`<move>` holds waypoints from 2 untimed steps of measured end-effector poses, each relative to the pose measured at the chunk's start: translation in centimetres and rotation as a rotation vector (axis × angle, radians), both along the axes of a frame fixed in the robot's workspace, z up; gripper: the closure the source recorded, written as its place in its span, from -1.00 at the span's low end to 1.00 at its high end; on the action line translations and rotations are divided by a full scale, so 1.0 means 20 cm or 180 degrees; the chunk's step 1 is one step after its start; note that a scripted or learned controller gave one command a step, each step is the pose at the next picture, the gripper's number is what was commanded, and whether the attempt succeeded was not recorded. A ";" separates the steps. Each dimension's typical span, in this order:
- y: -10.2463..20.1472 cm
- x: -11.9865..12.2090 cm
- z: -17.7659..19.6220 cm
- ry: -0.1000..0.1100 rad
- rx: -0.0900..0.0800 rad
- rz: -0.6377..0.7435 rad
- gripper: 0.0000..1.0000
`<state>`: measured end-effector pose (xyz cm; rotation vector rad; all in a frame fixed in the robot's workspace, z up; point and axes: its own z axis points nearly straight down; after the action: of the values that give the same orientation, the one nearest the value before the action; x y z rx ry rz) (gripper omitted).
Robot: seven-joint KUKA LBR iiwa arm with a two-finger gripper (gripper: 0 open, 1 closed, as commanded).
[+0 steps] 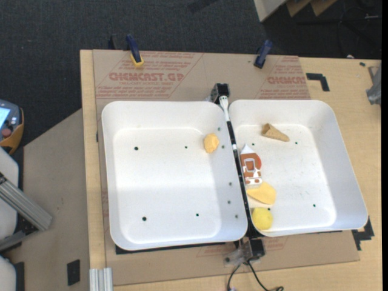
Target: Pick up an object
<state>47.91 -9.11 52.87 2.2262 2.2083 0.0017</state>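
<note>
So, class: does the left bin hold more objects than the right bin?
No: the left bin holds one yellow lump, while the right bin holds four items, among them a tan wedge.

Smooth glossy white plastic bins [163, 180] on matt brown cardboard [182, 71].

Left bin [121, 162] showing white, black dots | lump [210, 143] showing yellow | wedge [274, 133] showing tan | packet [250, 167] showing orange-white | slice [262, 194] and ball [262, 218] showing yellow | bench [182, 71] showing brown, red lettering
</note>
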 end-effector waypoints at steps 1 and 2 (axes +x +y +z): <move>0.49 0.00 -0.17 0.0032 0.0015 0.0060 1.00; 0.17 0.00 -0.19 0.0022 0.0007 0.0007 1.00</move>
<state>47.90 -5.69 49.16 2.2282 2.2153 -0.0034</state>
